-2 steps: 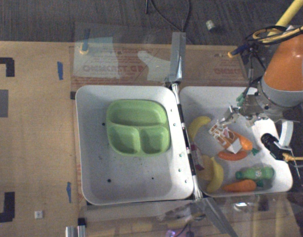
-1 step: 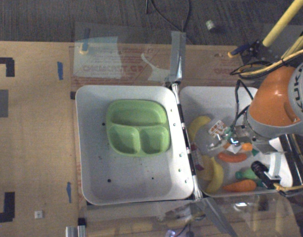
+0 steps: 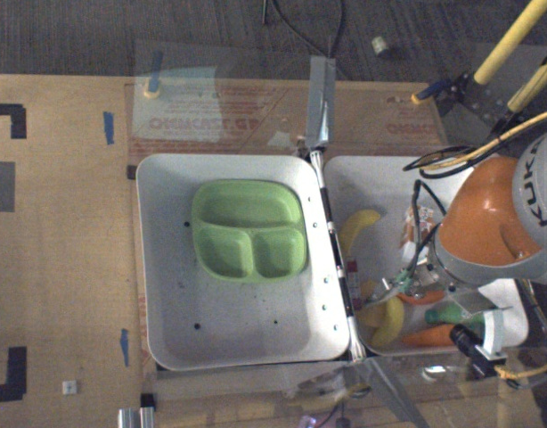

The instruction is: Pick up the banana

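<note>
Presently, curved yellow banana (image 3: pixel 359 227) is listed unlifted in right shallow white bin (image 3: pixel 371 175); gripper (image 3: pixel 407 282) is lowered nearby, its state cannot be told.

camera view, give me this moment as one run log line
yellow curved banana: lying in right white bin near divider | gripper: low over that bin's clutter, beside banana | green three-compartment plastic tray: in left white bin

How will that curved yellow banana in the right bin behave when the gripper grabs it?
The curved yellow banana looks smooth-skinned, so it may slip. Its bend suggests it could rock or pivot when pushed. It lies close to the white right bin's wall, so there it may slide little.
</note>
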Tool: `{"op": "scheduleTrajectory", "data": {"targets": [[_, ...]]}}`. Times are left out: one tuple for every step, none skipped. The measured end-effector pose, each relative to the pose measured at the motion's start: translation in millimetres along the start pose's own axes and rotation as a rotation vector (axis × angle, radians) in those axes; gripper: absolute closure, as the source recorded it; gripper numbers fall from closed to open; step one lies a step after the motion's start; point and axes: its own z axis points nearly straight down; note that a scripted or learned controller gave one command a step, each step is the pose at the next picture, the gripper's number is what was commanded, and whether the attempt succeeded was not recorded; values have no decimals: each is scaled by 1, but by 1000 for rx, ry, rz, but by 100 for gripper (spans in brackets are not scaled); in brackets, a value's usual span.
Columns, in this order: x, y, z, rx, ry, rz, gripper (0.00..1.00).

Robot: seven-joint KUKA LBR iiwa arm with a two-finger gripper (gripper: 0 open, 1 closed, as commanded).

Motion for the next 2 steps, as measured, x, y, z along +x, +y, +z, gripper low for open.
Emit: {"op": "scheduleTrajectory", "data": {"targets": [[0,0,0,0,0,0,0],[-2,1,-10,-4,-2,3,100]]}}
